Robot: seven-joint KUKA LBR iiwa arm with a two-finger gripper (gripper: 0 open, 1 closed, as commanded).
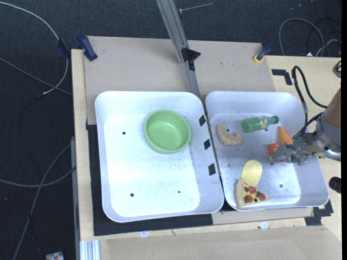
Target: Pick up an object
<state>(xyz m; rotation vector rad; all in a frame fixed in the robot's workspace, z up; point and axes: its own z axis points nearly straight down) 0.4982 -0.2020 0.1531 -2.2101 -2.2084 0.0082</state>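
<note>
Carrot [284, 134] lies at the right bin's [287, 196] right side, touching the end effector [283, 151], whose grip state cannot be told; green bottle [259, 123] just beside.

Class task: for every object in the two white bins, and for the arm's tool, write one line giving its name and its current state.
Green plastic bowl: upright in the left bin.
Green plastic bottle: lying on its side in the right bin.
Tan toy pastry: lying flat.
Yellow toy chip: lying flat.
Toy pizza slice: lying flat, toppings up.
Orange toy carrot: lying beside the tool.
</note>
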